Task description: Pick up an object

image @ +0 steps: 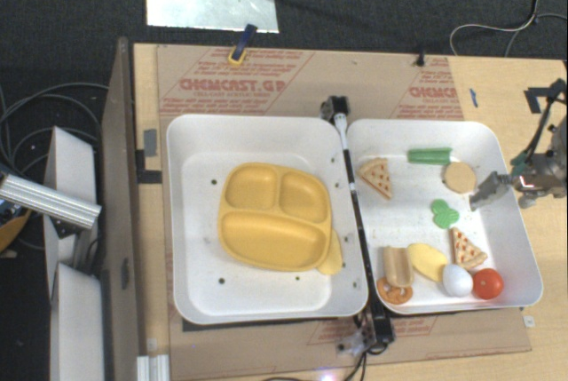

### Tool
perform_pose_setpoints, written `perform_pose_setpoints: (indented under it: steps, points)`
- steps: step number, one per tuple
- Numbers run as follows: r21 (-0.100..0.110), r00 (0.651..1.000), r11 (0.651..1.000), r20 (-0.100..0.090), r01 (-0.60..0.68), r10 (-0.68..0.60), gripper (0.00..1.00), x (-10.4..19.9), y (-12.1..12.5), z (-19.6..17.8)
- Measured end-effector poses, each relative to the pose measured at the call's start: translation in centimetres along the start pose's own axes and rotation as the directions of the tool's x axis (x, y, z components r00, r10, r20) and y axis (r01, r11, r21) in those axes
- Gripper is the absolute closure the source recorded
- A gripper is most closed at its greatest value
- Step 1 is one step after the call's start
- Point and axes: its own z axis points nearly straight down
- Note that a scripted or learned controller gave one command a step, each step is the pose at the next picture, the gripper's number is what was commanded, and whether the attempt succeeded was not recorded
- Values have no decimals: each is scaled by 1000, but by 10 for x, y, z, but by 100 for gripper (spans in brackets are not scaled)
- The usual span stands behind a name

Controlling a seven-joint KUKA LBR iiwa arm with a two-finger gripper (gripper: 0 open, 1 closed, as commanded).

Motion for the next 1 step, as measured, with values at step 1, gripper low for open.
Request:
perform_pose_setpoints:
  steps: [1]
  points:
    - [-1,1000,1000,1,4,-4,0,4,47,41]
